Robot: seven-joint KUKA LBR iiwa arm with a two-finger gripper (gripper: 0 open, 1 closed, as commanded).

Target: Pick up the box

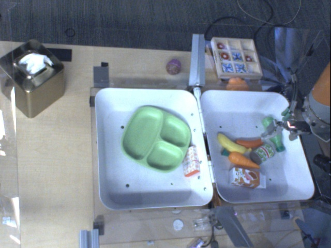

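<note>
A small white and orange box (191, 161) lies in the left bin (111, 190), against the right rim of the green divided plate (156, 137). A flat orange and white packet (247, 178) lies at the front of the right bin (305, 182). My gripper (288, 123) hangs over the right bin's right side, above a green bottle (270, 148), well away from both the box and the packet.
A banana (230, 143), a carrot (244, 161) and a red-orange piece (250, 143) lie mid right bin. Behind the bins sit a tic-tac-toe board (235, 57), an orange ball (237, 83) and a purple ball (174, 66). A tissue box (33, 79) stands far left.
</note>
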